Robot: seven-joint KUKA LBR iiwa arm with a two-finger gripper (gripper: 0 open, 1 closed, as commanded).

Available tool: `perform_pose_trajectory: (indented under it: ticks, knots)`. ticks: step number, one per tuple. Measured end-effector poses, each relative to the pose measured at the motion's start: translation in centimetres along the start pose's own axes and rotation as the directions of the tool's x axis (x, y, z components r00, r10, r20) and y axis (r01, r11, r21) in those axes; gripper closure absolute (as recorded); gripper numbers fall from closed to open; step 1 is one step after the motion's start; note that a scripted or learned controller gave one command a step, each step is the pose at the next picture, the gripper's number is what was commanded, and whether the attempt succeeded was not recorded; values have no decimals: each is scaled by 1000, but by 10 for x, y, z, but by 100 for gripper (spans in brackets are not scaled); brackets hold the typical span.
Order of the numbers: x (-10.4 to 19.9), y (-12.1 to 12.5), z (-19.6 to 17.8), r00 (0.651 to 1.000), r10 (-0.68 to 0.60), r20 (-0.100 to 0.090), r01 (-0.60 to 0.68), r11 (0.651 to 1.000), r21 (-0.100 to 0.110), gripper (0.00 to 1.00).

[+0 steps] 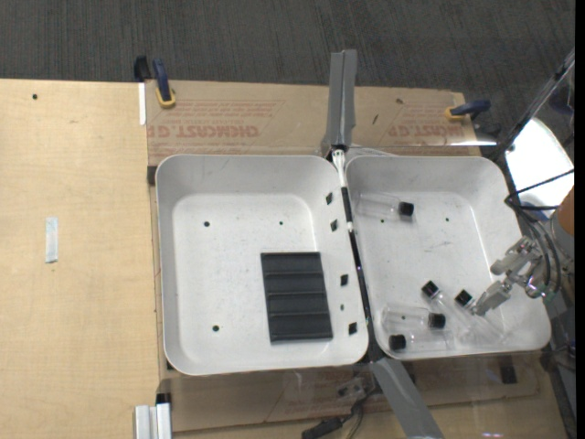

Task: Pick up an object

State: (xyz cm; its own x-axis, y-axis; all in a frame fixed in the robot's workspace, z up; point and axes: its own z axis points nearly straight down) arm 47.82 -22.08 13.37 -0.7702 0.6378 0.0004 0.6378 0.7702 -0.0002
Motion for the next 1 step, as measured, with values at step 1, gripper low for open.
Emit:
perform_pose_trajectory:
  ticks: [1]
  knots:
    - [-1,0,-8,1000,-18,3,18,1000,0,0]
